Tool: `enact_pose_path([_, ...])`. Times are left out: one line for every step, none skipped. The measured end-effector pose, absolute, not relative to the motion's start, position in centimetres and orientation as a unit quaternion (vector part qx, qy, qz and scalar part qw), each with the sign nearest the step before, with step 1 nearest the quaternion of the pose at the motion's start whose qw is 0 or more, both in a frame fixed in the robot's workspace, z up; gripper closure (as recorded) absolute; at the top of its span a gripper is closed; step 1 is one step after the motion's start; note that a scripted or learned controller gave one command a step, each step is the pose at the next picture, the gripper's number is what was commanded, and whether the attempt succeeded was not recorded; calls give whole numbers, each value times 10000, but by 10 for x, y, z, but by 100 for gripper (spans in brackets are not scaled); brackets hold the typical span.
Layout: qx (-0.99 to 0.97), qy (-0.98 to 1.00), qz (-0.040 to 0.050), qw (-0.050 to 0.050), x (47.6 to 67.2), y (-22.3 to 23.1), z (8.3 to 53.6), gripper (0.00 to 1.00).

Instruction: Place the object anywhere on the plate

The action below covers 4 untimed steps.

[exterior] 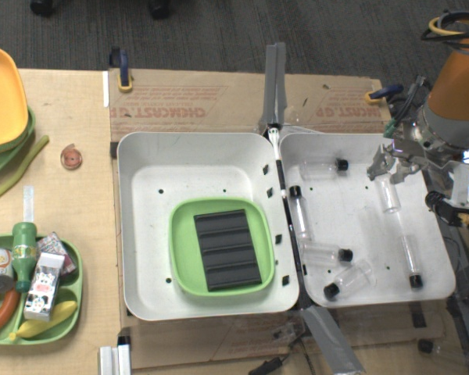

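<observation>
While the jaws [391, 170] hover with a grip I cannot tell, clear plastic tubes [388, 198] could roll away, missing the green square plate [181, 233].

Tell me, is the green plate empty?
No. The green plate in the left bin has a dark ridged block lying flat on it.

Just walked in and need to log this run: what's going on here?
A KUKA arm reaches in from the right, its gripper over the far right part of the right bin, just above a clear plastic tube. More clear tubes with black caps lie scattered in that bin. The green plate in the left bin holds a dark ridged block, no tube yet.
</observation>
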<state>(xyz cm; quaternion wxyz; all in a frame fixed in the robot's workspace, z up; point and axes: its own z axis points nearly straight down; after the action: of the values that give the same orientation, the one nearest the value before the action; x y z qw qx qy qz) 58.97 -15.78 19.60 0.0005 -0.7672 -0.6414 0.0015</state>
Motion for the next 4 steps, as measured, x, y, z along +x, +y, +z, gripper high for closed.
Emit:
enact_pose_path([-7672, -6414, 14, 4, 590, -158, 196, 0])
enact_pose_path([-7665, -6423, 11, -3, 555, -190, 292, 0])
enact_pose_path([-8001, -5998, 15, 0, 551, -216, 361, 0])
enact_pose_path([-8121, -5835, 19, 9, 534, -216, 361, 0])
